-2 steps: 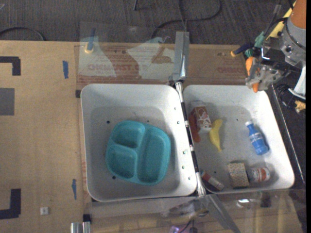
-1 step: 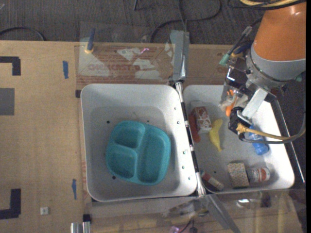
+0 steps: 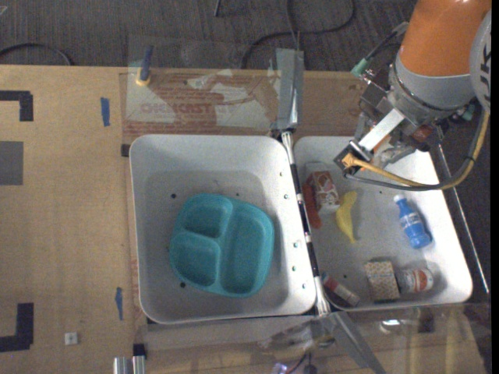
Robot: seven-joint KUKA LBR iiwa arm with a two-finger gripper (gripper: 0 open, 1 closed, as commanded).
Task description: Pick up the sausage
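A grey robot arm with an orange band is reaching in from the upper right, its wrist angling down-left, its gripper [image 3: 352, 162] hanging at the arm's lower-left end.

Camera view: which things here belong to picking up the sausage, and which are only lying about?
For the job: sausage, probably the red-brown piece beside the carton; gripper.

Lying about: carton, banana, blue bottle, patterned block, can, teal plate.
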